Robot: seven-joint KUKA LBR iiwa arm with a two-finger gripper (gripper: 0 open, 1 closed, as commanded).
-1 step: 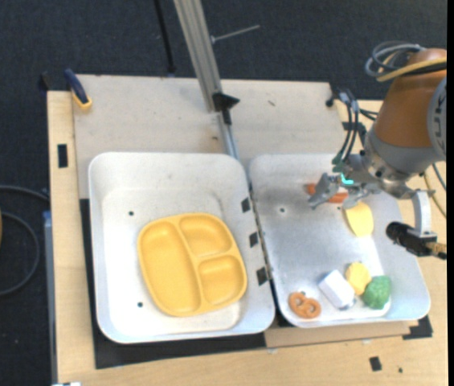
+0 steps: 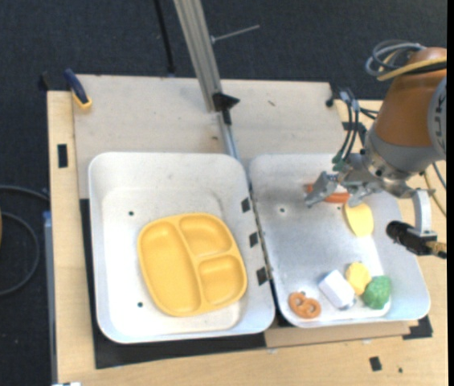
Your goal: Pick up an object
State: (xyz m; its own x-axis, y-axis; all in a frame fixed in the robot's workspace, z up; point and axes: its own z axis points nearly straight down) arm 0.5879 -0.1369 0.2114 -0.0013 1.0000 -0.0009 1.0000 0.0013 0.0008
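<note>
A pale wooden bench [image 2: 154, 111] stands on a dark floor and carries two shallow white bins side by side, with a slanted metal rail [image 2: 202, 51] rising behind them. The left bin [image 2: 114, 183] holds a yellow tray [image 2: 192, 262] with three compartments. In the right bin [image 2: 307, 240], four small things lie close together near the front edge: an orange pretzel-shaped piece [image 2: 304, 304], a white block [image 2: 337, 289] just beside it, a small yellow object [image 2: 357, 276] touching the block, and a green object [image 2: 377, 292] at the corner. A pale yellow piece [image 2: 360, 219] lies apart, nearer the middle right. The grey and orange arm [image 2: 407, 127] reaches in from the right, and its gripper [image 2: 327, 190] hangs low over the back part of the right bin. Something orange [image 2: 336, 198] shows just at the gripper, but it cannot be told whether the gripper has hold of it or how wide it stands.
</note>
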